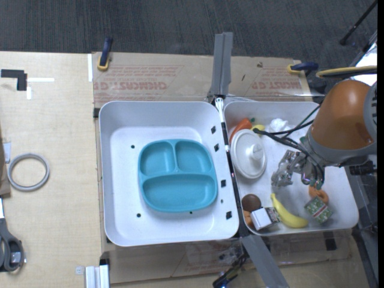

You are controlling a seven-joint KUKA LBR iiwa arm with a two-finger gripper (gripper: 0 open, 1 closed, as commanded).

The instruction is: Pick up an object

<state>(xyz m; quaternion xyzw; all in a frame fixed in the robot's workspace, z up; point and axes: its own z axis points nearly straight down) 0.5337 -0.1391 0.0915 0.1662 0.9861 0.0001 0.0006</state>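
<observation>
Orange-banded, the arm's wrist hides much of the gripper (294,171), so its jaws' opening cannot be judged, nothing visibly between them, poised low for a pick with the banana (286,213) just below and the white lidded bowl (249,154) beside.

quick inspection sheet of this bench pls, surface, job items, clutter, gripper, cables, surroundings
surface: wooden bench with cardboard under two white bins; left bin, right bin.
job's things: right bin holds a white lid, banana, brown ball, small box, green packet, an orange item and a white wad. Left bin holds a blue tray.
clutter: tape ring and scissors on the bench, left.
gripper: gripper low over the right bin, between lid and packet; finger state unclear.
cables: dark cables run from the arm across the right bin.
surroundings: dark carpet beyond the bench; clamps on the cardboard.
</observation>
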